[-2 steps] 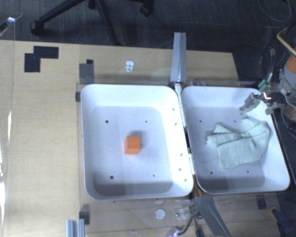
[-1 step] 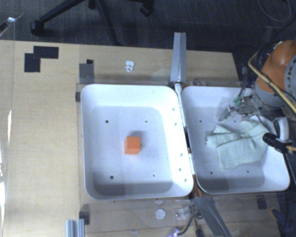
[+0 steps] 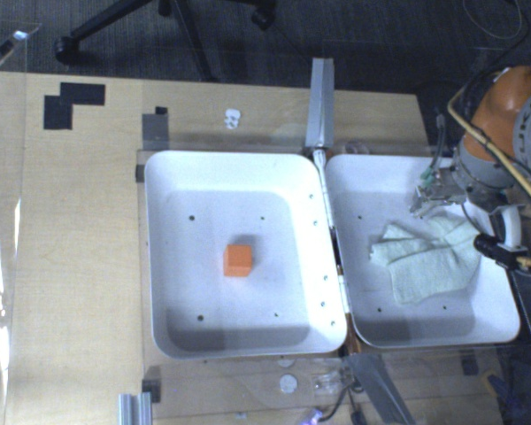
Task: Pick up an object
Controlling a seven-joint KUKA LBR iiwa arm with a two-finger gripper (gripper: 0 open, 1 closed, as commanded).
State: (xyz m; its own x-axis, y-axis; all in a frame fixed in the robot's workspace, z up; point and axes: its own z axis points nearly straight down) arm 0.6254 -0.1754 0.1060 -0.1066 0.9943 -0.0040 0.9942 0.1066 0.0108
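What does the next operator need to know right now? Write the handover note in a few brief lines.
Pincer: over the upper right part of the right bin, above the pale cloth. Whether it is open or shut cannot be told from this view, and nothing is seen in it.
Things: the crumpled pale cloth lies in the right bin, reaching toward the arm's side. The orange cube sits alone near the middle of the left bin, apart from the walls.
Done: no pick is visible yet.
Left: grasp one object and lift it; the cloth looks like the nearer candidate.
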